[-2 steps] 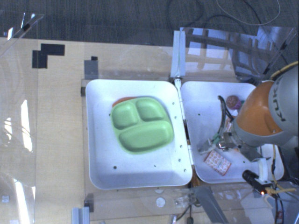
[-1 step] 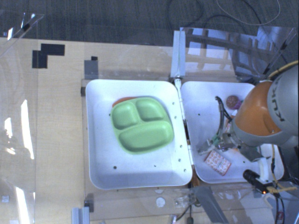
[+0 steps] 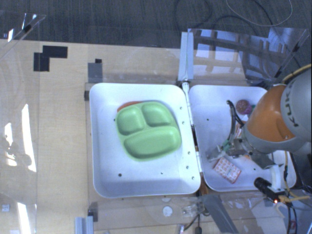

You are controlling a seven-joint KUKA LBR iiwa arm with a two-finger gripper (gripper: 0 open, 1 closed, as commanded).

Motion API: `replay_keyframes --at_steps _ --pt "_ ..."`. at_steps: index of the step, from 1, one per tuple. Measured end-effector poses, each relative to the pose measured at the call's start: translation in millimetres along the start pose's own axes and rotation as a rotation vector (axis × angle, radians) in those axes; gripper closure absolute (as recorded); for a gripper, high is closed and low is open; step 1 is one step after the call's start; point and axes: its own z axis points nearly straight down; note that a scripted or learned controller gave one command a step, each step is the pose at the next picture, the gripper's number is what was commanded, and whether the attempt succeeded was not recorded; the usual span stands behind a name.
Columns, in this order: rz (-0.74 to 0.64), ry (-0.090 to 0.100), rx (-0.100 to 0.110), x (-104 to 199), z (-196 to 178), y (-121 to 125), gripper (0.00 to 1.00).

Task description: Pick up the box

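White bins [image 3: 105, 179], green tray [image 3: 147, 130], box [image 3: 227, 169]

One fixed camera looks down from above the bench at a slant. Both bins [image 3: 141, 186] sit left of the gripper [image 3: 229, 150].

Two shallow white bins: left bin [image 3: 100, 130], right bin [image 3: 209, 106]. One green divided tray [image 3: 147, 129] in the left bin, three compartments, with one orange-red thing [image 3: 127, 104] poking out under its upper-left edge, too hidden to identify. Right bin: one patterned box [image 3: 227, 169] at lower centre, one small pink round object [image 3: 243, 106] near the top, one greenish item [image 3: 227, 144] by the arm, too small to identify. One arm [image 3: 273, 118] at frame right. Two black tape marks [image 3: 48, 56] upper left on the bench.
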Motion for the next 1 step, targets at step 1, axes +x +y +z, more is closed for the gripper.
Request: replay_keyframes --at_steps 1 --pt "0.264 -0.001 0.002 1.9 0.5 -0.5 0.0"
